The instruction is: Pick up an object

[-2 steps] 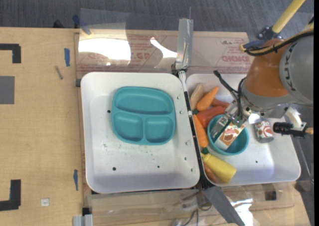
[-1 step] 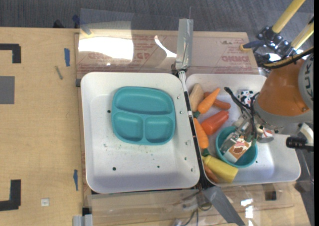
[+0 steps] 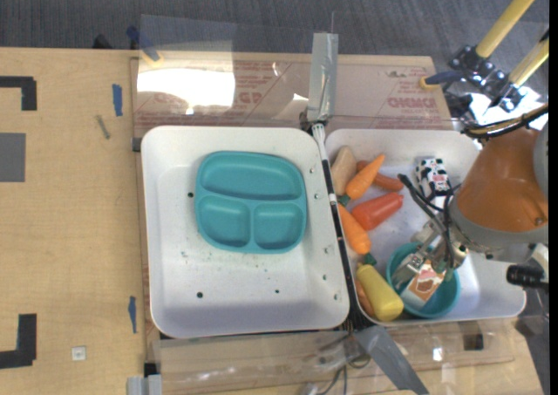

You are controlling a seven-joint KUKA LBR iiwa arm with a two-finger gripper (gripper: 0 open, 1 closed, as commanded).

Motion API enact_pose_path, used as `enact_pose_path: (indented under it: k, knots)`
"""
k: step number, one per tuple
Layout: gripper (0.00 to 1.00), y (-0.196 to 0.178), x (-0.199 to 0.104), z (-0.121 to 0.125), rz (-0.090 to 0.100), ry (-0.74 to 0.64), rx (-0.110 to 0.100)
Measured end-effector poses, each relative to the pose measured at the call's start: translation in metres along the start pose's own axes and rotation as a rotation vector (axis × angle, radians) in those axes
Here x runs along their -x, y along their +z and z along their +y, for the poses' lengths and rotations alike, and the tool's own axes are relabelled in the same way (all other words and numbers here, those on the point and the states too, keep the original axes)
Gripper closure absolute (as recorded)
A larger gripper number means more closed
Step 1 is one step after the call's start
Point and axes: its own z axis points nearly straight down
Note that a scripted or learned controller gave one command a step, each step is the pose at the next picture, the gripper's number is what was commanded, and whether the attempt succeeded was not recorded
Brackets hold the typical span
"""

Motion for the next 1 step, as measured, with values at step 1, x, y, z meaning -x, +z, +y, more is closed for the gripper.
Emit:
enact_pose_path:
  k: [1]
  knots:
    - [0.0,0.0012,0.0091,-0.011,0.011,0.014,0.003]
